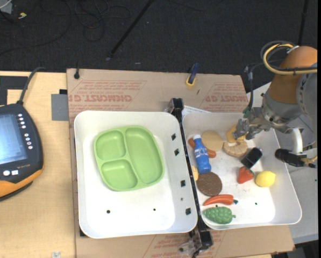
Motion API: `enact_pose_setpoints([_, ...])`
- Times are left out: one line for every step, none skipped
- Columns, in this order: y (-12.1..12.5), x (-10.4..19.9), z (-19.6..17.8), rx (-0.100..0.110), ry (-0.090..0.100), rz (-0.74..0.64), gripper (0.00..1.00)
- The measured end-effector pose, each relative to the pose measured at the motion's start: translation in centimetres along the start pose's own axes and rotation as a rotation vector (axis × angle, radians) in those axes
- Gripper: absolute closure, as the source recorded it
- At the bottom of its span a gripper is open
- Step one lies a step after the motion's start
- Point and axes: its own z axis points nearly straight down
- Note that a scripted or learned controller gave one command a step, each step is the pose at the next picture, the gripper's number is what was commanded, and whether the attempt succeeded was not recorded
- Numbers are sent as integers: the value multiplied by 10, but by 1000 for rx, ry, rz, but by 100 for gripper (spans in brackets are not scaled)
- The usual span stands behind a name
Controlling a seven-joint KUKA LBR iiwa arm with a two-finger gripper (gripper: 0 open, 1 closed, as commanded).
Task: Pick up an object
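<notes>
The right bin [281, 211] holds several toy foods: a blue bottle [201, 155], a pale round bun [213, 140], a brown cookie [209, 183], a red chili [219, 200], a green bumpy vegetable [219, 215], a red strawberry [245, 174], a yellow lemon [265, 179], a small black block [251, 157] and a tan slice [236, 149]. My gripper [242, 131] hangs low over the bin's upper middle, right above the tan slice and beside the bun. A small yellowish piece sits at its tip; I cannot tell whether it is held.
The left bin [90, 208] holds a green divided plate [129, 157]. A black divider [185, 160] runs between the bins. A tablet pendant [9, 147] lies at far left. The grey arm with its orange band [297, 63] enters from the upper right.
</notes>
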Motion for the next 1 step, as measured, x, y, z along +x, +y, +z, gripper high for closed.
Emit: enact_pose_setpoints([9,-1,-58,8,5,11,100])
